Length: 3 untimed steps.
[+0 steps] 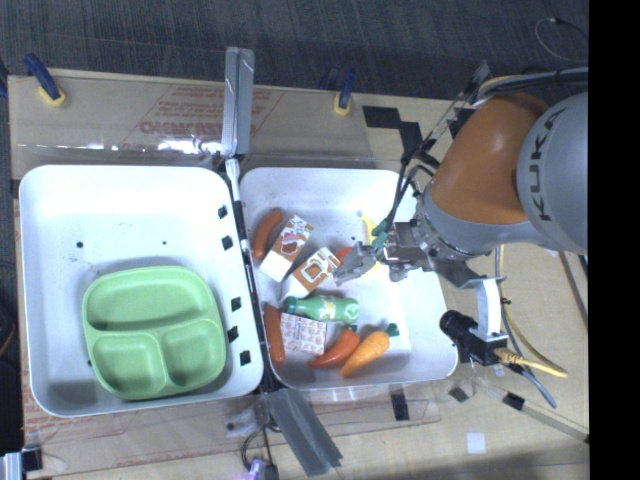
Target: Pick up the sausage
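Right, I have the gripper [352, 266] low inside the right bin [425, 363], with the orange-banded wrist bulking just behind it. Whether it is released or clenched I cannot tell from this slant, and I see nothing caught in it, so I count the sausage [267, 232] as not yet picked.

The sausage lies well to the far side of the gripper, across the bin near the wall it shares with the left bin [40, 298], slanted and reddish-brown. Between it and the gripper sit two small printed cartons [292, 238], the nearer one, the orange-and-white carton [316, 268], just beside the tip. Below the gripper lies a green bottle [322, 308], and past that a carrot [365, 352], a red pepper [338, 348] and a printed packet [302, 336]. A second reddish link [273, 330] lies along the same wall, lower down.

I judge this the approach step. The next move calls for carrying the gripper over the cartons, lining it across the sausage's width, and descending without nudging the carton against it. The green divided tray [152, 330] plays no part.
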Each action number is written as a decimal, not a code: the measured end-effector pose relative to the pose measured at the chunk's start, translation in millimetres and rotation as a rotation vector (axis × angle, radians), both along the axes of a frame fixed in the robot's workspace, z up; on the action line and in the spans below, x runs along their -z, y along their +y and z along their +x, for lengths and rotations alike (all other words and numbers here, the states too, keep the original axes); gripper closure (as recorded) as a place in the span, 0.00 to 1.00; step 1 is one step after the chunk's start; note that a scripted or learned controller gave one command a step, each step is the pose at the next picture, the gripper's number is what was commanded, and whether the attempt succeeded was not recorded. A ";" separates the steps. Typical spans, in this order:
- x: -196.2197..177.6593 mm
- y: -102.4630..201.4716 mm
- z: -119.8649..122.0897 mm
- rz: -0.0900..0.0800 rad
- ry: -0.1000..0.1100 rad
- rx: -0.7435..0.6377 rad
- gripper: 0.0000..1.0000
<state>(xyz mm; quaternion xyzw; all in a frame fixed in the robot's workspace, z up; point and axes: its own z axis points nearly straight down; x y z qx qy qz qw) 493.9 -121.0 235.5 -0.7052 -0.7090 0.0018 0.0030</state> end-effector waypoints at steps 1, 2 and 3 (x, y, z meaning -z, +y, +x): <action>87.7 23.4 76.5 -0.001 -0.001 -0.138 0.00; -42.8 -15.7 96.3 -0.001 -0.004 0.015 0.00; 46.2 40.9 92.1 -0.002 0.001 0.103 0.00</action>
